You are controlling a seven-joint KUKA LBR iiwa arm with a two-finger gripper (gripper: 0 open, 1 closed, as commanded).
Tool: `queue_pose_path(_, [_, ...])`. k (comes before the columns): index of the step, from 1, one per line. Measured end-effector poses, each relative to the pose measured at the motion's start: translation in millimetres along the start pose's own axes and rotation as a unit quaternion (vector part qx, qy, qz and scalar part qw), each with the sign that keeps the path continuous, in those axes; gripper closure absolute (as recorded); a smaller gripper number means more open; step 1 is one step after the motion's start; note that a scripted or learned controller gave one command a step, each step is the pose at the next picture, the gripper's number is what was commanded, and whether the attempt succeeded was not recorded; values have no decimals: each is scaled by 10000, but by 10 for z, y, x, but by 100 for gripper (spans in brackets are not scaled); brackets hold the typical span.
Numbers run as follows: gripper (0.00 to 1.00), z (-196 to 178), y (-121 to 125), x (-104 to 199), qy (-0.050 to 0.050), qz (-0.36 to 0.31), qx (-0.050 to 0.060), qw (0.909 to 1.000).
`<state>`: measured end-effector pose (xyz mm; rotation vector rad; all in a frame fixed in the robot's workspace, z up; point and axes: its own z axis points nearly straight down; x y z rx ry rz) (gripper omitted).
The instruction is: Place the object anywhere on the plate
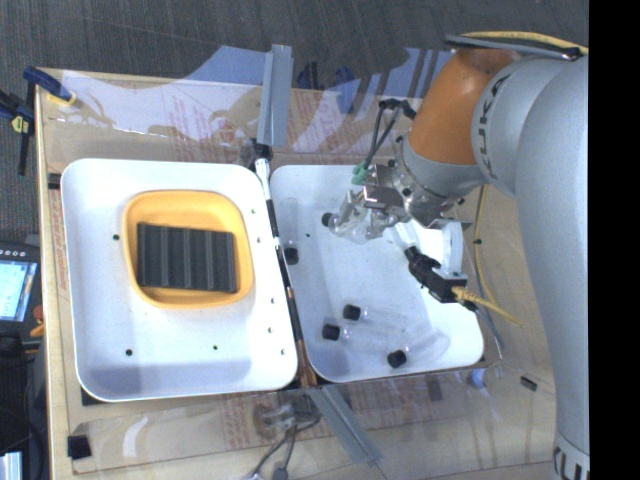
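Gripper [352, 218] hangs over my right bin [310, 358], near its far edge; I can't tell its state. Small clear black-capped objects [375, 330] lie near that bin's front. Yellow plate [187, 208] sits in the left bin [100, 358].

Clearly a robotics lab: wooden counter [150, 118] bearing two white bins [90, 348], grey-and-orange industrial arm [500, 118], loose cabling [380, 133], dark carpeted floor [150, 18].
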<state>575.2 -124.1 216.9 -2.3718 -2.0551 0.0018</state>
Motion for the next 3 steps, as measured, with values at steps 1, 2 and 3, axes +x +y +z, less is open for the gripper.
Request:
queue_pose_path(1, [100,70,75,426,-2,-526,6,9986])
queue_pose_path(2, [100,-274,183,1295,-9,-1594,0,9872])
queue_pose_path(3, [0,-274,183,1294,-10,-1594,0,9872])
